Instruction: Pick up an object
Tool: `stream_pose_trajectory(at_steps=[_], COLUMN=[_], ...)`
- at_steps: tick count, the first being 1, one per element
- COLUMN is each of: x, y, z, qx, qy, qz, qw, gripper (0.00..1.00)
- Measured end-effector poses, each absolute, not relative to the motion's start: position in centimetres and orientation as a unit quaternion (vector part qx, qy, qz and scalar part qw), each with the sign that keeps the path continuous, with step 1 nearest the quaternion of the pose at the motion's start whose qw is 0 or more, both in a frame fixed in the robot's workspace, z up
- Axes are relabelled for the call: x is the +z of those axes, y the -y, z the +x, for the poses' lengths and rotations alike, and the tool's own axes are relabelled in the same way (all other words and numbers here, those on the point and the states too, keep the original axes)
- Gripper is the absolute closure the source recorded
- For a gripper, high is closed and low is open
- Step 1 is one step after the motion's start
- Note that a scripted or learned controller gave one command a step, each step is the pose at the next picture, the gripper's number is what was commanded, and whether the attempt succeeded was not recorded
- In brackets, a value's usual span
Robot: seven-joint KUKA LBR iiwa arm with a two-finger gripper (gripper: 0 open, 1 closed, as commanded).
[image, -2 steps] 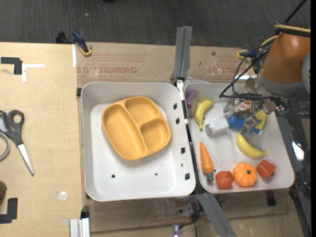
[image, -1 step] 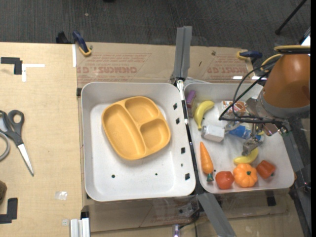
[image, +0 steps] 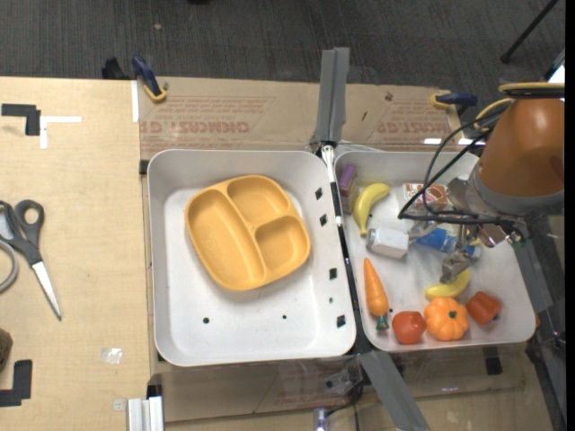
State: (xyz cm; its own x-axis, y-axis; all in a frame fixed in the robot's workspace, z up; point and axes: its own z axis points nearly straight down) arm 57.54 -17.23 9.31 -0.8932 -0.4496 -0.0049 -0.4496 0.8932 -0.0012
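My gripper (image: 461,260) hangs low in the right bin (image: 517,330), under the arm's orange band (image: 530,146). It is just above a small yellow banana-shaped piece (image: 449,285) and right of a blue item (image: 435,239). Beside them lie a white box (image: 388,241), a larger banana (image: 368,203), a carrot (image: 375,287), a tomato (image: 409,326), a small pumpkin (image: 446,319) and an orange pepper (image: 483,307). The wrist and its cables hide part of the bin's right side.
The left bin (image: 180,330) holds a yellow divided plate (image: 247,232). A purple item (image: 346,176) and a red-and-white packet (image: 420,193) lie at the back of the right bin. Scissors (image: 31,250) rest on the bench at far left.
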Motion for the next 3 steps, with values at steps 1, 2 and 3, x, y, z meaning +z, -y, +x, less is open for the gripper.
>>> stream_pose_trajectory(at_steps=[1, 2, 3], x=[9.31, 9.31, 9.31], y=[17.23, 17.23, 17.23], z=[57.54, 57.54, 57.54], qx=[0.0000, 0.0000, 0.0000], qy=[-0.973, -0.973, -0.973], qz=[-0.231, -0.231, -0.231], qw=[0.003, 0.003, 0.003], gripper=[0.00, 0.00, 0.00])
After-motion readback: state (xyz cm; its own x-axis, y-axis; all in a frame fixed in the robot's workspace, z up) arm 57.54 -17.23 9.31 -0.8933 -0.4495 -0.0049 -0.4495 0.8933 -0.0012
